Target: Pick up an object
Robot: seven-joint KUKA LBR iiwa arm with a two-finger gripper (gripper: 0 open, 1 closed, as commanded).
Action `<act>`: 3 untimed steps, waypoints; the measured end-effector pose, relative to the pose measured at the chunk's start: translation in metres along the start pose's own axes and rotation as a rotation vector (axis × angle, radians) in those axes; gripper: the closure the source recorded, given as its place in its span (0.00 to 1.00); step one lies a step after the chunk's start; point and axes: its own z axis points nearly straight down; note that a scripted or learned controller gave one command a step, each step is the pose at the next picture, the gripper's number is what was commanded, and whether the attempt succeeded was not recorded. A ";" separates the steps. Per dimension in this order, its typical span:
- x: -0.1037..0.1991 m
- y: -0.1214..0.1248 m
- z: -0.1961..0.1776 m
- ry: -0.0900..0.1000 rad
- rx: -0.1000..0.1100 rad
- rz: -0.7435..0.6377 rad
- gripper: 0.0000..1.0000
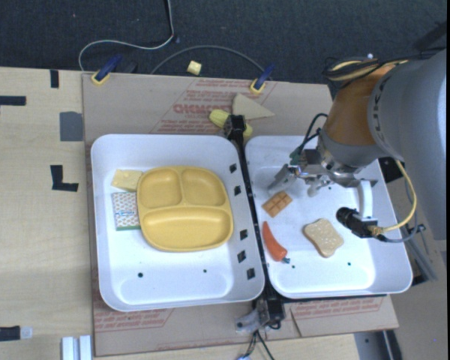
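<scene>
In the right bin lie three toy foods. A brown waffle piece sits near the middle, an orange-red carrot lies by the left wall, and a slice of bread rests further right. My gripper hangs over the upper part of this bin, just above and to the right of the waffle piece. Its fingers are spread open, one fingertip pointing towards the waffle, and nothing sits between them.
The left bin holds a yellow divided plate, a pale yellow slice and a patterned card. A black divider runs between the bins. Yellow pieces lie on the cardboard behind them.
</scene>
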 end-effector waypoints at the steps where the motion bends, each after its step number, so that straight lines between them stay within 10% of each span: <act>1: 0.003 -0.012 0.049 -0.002 -0.006 -0.002 0.00; 2: 0.002 -0.011 0.035 -0.003 -0.009 -0.001 1.00; 3: 0.089 -0.067 -0.055 0.004 -0.002 -0.007 1.00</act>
